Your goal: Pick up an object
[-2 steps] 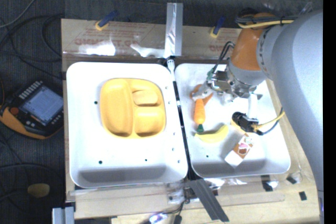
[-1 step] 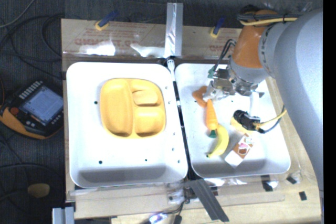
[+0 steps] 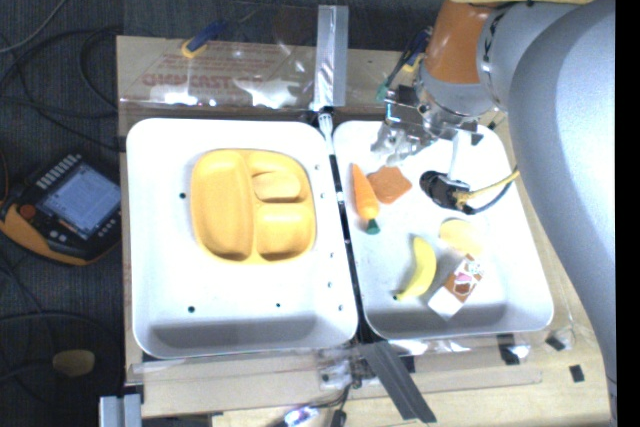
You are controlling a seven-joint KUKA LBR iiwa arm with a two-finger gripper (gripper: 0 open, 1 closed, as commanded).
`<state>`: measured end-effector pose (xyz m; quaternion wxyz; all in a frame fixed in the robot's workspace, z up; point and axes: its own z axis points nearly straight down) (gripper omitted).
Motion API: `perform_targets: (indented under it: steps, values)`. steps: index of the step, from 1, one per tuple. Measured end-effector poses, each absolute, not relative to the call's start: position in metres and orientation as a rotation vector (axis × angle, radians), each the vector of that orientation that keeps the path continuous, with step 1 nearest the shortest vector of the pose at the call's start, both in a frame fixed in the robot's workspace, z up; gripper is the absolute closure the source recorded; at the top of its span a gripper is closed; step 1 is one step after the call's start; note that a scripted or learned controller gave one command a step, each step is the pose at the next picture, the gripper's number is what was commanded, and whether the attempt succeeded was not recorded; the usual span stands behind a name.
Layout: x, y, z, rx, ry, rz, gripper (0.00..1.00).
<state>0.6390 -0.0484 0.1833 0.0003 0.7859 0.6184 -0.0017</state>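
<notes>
Hovering with gripper (image 3: pixel 403 141) over far end of right bin (image 3: pixel 520 315). Grip state: cannot tell; seeing nothing held. Sitting just beside gripper, toward near edge: flat orange slice (image 3: pixel 390 185), with carrot (image 3: pixel 364 195) right next to it. Lying well apart from gripper: banana (image 3: pixel 420 267), small carton (image 3: pixel 458 283). Likely risking double contact, landing between slice and carrot and nudging both. Also risking skidding off thin slice against bin floor.

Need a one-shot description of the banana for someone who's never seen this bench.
Find the shallow white bin on the view's right and look at its lower half. The curved yellow banana lies there, just left of a small white-and-brown carton. It is the only long, curved yellow thing; the orange carrot above it is straight.
</notes>
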Motion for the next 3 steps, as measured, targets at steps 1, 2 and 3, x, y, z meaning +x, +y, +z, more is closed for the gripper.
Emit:
perform_targets:
  steps: [1,2,3]
  values:
    - [0.605,-0.027,0.259,2.019,2.405,-0.004,1.0]
    - [0.605,-0.027,0.259,2.02,2.406,-0.004,0.0]
    - [0.594,-0.045,0.343,1.826,2.553,-0.003,0.0]
